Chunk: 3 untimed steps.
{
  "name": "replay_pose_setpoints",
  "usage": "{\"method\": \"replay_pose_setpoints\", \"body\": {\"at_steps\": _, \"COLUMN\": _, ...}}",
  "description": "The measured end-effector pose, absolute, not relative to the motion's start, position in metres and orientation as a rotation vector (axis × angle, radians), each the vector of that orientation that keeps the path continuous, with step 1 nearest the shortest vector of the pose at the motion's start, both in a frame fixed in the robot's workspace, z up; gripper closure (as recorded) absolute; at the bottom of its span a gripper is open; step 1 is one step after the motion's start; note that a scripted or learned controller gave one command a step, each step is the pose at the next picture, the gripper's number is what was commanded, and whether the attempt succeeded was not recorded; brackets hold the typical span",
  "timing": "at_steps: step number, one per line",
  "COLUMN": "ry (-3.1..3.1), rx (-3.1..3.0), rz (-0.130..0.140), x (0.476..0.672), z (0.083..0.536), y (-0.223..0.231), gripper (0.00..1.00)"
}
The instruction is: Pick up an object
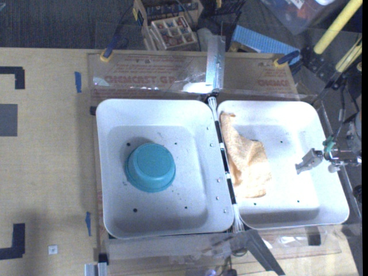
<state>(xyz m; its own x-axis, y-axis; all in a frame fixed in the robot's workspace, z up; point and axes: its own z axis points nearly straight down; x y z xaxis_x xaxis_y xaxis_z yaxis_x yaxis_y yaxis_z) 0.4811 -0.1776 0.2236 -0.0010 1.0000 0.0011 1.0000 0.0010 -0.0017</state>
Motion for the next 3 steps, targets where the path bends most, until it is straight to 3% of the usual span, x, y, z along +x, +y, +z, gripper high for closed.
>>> {"method": "replay_pose_setpoints", "body": {"at_steps": 1, "ry": -2.151, "rx": -2.287, "rz": 0.001, "x": 0.479, "z": 0.155, "y": -0.19, "gripper": 0.0}}
{"method": "replay_pose_setpoints", "body": {"at_steps": 2, "ry": -2.066, "rx": -2.377, "rz": -0.013, "x": 0.544, "z": 0.089, "y": -0.099, "gripper": 0.0}}
{"method": "replay_pose_setpoints", "body": {"at_steps": 3, "ry": -1.848, "rx": -2.544, "rz": -0.012, "x": 0.532, "z": 0.089, "y": -0.115, "gripper": 0.0}}
